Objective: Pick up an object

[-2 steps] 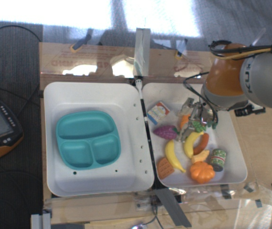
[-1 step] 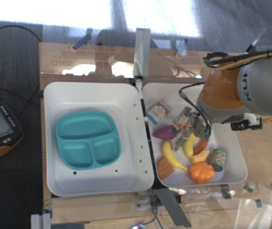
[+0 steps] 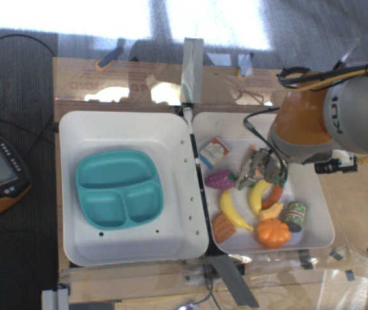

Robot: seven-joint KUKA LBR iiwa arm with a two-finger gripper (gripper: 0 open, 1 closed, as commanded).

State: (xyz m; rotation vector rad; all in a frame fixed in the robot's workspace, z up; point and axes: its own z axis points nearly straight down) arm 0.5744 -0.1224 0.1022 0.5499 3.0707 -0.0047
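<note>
Yellow bananas (image 3: pixel 256 196) lie just below the gripper (image 3: pixel 256 168) in the right bin (image 3: pixel 319 218); its grip state cannot be told.

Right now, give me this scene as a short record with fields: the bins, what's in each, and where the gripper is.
left bin: holds a teal divided plate
right bin: holds toy food
right bin items: two bananas, orange pumpkin, purple piece, small carton, waffle-like brown piece, green patterned can, carrot-like orange piece
gripper: low over the right bin, above the banana nearer the arm and beside the purple piece
held object: none visible between its fingers
arm: reaches in from the view's right
</note>
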